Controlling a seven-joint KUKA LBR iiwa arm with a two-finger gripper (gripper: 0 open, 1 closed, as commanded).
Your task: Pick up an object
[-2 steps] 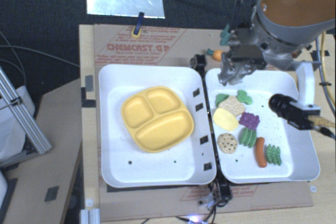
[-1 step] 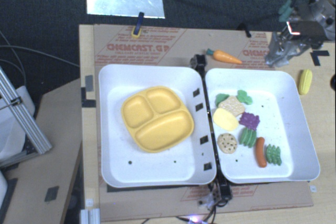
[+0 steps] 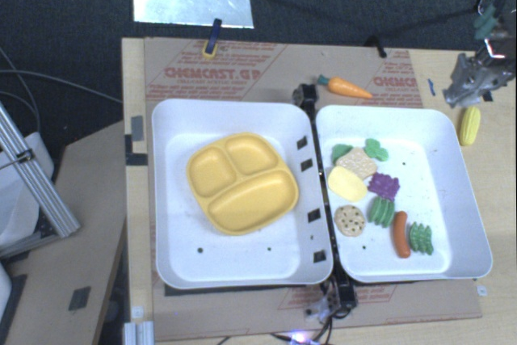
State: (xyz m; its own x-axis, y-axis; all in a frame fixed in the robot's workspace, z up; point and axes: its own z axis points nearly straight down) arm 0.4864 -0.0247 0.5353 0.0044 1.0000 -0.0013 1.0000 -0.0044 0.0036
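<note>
Dark carpet around a cardboard-topped worktop (image 3: 242,69) with two shallow white bins side by side. Left bin (image 3: 174,254) holds a yellow divided plate (image 3: 242,182). Right bin (image 3: 452,174) holds the loose toy food in a cluster toward its left-centre: pale yellow lemon-like piece (image 3: 347,184), cracker (image 3: 356,164), purple grapes (image 3: 384,186), cookie (image 3: 350,220), sausage (image 3: 400,234) and several green bits.

Gripper (image 3: 477,81) sits at the far right edge, outside the right bin's upper right corner and well apart from the cluster. Cannot tell how it is set; nothing visibly held.

Progress: looks like nothing picked yet, all pieces lying in the bin. Whole task left: move over the bin, descend, grasp, lift.

Outside the bins: carrot (image 3: 346,86) on the worktop above the right bin, yellow corn-like piece (image 3: 469,126) just beside the bin's right rim, below the gripper. The corn piece is nearest to the gripper; target is unclear.
</note>
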